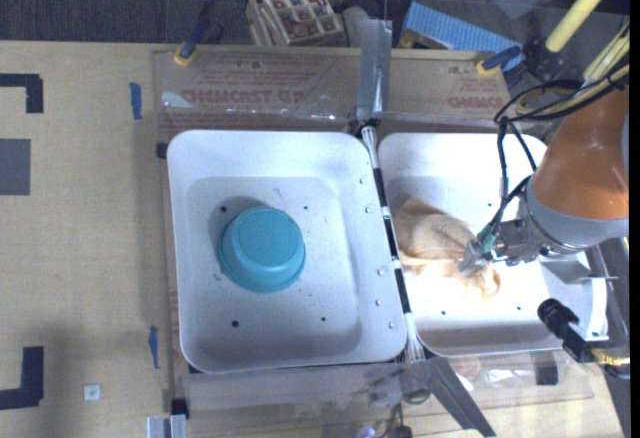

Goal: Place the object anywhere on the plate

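Note:
A round blue plate rests upside down in the middle of the left bin. A pale tan, bread-like object lies in the right bin, close to the bin's left wall. My gripper reaches in from the right and sits low at the object's right end, touching or just above it. The wrist and its cables hide that end of the object. The orange band of the arm hangs over the right bin's right side.
A raised divider separates the two bins. A cardboard wall stands behind them. Wooden benchtop stretches to the left. Black cables loop over the right bin's back corner.

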You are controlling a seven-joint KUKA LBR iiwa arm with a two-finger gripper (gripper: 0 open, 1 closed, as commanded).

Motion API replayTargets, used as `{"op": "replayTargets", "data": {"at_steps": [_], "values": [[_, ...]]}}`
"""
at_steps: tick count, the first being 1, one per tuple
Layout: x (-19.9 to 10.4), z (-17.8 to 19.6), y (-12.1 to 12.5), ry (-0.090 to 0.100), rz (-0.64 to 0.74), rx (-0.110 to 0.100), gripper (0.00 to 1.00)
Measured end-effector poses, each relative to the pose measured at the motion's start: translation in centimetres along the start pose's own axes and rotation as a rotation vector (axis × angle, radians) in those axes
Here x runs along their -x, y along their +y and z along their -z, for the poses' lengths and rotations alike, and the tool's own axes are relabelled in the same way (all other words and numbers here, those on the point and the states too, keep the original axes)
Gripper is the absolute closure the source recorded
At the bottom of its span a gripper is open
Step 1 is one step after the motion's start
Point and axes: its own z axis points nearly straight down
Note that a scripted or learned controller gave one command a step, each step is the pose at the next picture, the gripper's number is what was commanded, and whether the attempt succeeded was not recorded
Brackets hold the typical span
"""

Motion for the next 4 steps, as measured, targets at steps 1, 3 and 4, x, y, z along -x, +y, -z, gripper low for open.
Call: {"op": "replayTargets", "data": {"at_steps": [1, 3, 4], "values": [[0.1, 4.0, 0.1, 0.000, 0.000, -0.002, 1.00], [-5.9, 5.7, 8.4, -0.002, 0.800, 0.004, 1.00], [-9.1, 6.2, 12.7, -0.002, 1.199, 0.006, 1.00]]}}
